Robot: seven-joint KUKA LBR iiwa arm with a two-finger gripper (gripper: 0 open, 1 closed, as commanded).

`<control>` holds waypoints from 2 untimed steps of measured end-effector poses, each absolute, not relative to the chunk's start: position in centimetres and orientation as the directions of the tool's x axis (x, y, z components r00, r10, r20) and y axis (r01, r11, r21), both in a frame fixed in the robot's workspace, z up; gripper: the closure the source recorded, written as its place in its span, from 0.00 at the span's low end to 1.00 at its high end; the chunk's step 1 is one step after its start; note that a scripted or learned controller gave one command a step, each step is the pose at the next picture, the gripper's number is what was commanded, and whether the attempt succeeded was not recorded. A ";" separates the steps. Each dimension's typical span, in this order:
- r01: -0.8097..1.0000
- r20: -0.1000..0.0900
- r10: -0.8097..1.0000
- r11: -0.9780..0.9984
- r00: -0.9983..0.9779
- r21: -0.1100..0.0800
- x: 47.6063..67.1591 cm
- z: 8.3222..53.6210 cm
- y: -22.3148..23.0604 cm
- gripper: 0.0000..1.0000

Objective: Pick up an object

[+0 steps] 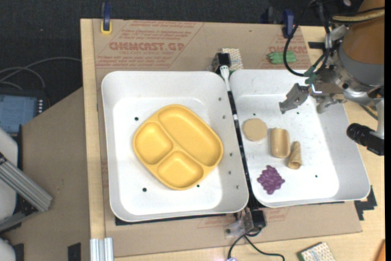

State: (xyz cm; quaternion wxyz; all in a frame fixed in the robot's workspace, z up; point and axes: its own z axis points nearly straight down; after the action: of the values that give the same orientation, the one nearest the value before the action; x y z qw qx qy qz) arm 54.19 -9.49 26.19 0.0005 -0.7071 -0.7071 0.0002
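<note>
The right bin (342, 150) holds a round tan disc (255, 129), a tan cylinder (279, 142), a small tan cone-like piece (295, 155) and a purple bunch of grapes (270, 178). My gripper (308, 99) hangs over the back of this bin, up and to the right of these objects. It is open, with one finger (292, 99) on the left, the other on the right, and nothing between them. It touches none of the objects.
A yellow divided plate (177, 145) lies in the left bin (122, 131). A ridge where the two bins meet (235, 131) runs between them. A green item (280, 58) and blue clamps (288, 22) sit on the cardboard behind the bins.
</note>
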 end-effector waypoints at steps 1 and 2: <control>1.000 0.000 1.000 -0.003 0.003 -0.003 52.5 7.8 -11.8 0.00; 1.000 -0.002 1.000 -0.001 0.001 0.005 52.8 9.5 -11.8 1.00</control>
State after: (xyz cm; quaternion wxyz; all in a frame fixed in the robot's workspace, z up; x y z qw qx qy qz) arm 52.76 -11.75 9.49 -0.0023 -0.7076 -0.7067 -0.0009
